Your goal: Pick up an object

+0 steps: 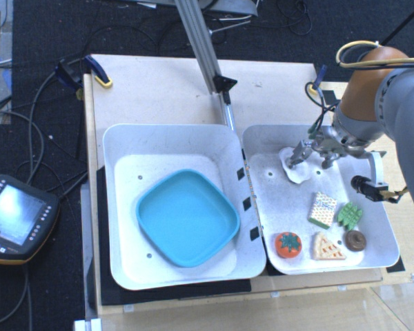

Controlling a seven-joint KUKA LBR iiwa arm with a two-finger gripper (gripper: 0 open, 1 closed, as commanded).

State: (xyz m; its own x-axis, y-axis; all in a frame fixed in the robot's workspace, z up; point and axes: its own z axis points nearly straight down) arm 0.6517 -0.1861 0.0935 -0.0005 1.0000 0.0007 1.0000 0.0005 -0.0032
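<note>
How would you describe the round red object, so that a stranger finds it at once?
Look in the right bin, along its near edge. The red tomato-like toy sits leftmost there, beside the pale wedge. It alone is round, red and topped with green.

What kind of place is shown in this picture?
Most likely a robotics lab or test cell. A robot arm reaches over a bench with two white bins, a teach pendant lies on the dark floor with loose cables, and small toy-like objects sit in the right bin.
</note>
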